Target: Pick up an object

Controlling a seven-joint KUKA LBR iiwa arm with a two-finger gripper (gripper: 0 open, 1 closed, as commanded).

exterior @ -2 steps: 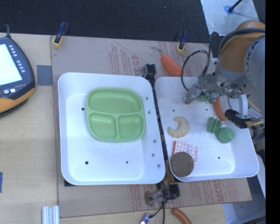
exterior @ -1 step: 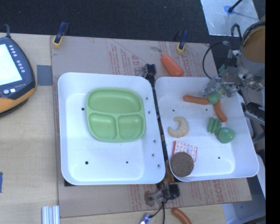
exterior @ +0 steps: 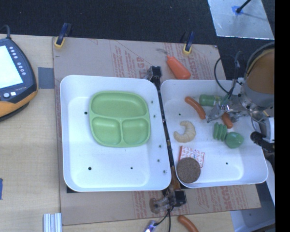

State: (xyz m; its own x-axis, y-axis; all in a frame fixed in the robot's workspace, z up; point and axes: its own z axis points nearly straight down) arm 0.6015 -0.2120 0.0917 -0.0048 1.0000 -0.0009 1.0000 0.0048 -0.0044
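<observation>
Nothing is lifted yet: my tool (exterior: pixel 221 111) hangs low in the right bin (exterior: pixel 241 175) among the green pieces (exterior: pixel 226 134) and the small orange piece (exterior: pixel 227 120), whether gripping anything I cannot tell.

We see a light wooden bench (exterior: pixel 24 149) with a cardboard sheet (exterior: pixel 111 57) clamped on it, dark carpet (exterior: pixel 111 8) beyond.
</observation>
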